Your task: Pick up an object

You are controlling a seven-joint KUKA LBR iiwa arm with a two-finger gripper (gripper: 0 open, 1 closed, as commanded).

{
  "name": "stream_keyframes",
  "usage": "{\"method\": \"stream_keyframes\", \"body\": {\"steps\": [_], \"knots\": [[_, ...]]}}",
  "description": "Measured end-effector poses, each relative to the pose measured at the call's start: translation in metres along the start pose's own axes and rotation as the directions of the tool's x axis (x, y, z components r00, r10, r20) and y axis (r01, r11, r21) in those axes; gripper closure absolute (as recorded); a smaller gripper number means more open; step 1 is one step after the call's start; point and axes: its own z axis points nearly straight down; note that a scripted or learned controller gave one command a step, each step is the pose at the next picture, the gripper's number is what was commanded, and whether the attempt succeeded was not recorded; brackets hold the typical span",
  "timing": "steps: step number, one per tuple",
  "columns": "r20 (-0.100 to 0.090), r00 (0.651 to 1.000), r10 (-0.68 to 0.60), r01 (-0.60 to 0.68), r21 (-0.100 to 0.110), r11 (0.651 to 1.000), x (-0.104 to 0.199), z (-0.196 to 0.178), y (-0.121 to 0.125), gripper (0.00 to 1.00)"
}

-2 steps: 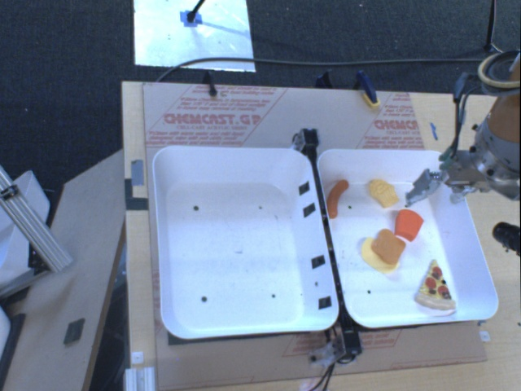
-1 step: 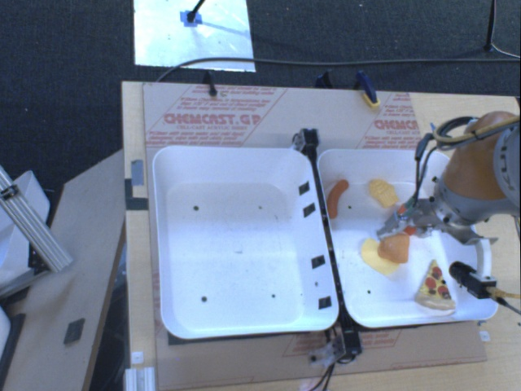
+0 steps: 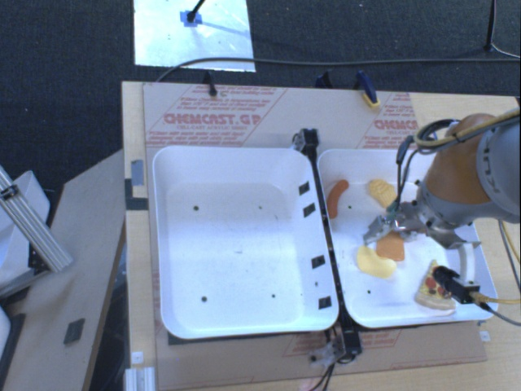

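Camera view looks down at a slant on a desk (image 3: pixel 244 112) topped by a board whose protective film carries red printed lettering, with two shallow white bins side by side on it. The left bin (image 3: pixel 236 243) and the right bin (image 3: pixel 352 168) meet along a seam set with small black clips. The grey arm (image 3: pixel 466 179), with its orange band, reaches in from the right and bends down over the right bin, putting the pincer (image 3: pixel 381 228) low near the middle of that bin. From this angle it cannot be told whether the pincer is open or closed, nor whether it has hold of anything. An orange piece (image 3: pixel 391 248) lies directly below and just right of the pincer's tip, so close that touching or apart cannot be settled. A pale yellow piece (image 3: pixel 374 262) lies just beside the orange one, toward the near rim. A reddish sausage-shaped piece (image 3: pixel 336 198) lies close to the seam, well apart from the pincer. A yellow ridged piece (image 3: pixel 380 191) sits to its right, toward the far side of the bin. A toy pizza slice (image 3: pixel 428 294) rests in the near right corner. At the far edge of the desk a blue clamp (image 3: pixel 368 88) grips the board, and beyond it a silvery sheet (image 3: pixel 194 23) lies on the dark floor.
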Motion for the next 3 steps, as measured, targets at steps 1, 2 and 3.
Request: {"method": "stream_keyframes", "body": {"steps": [1,2,3], "knots": [[0.002,1.000,0.001,-0.001,-0.004,1.000,-0.002,-0.011,0.001,1.00],[-0.001,1.000,-0.008,0.008,-0.012,1.000,0.081,-0.107,0.013,1.00],[0.000,1.000,-0.006,0.006,-0.014,1.000,0.131,-0.182,0.055,1.00]]}}
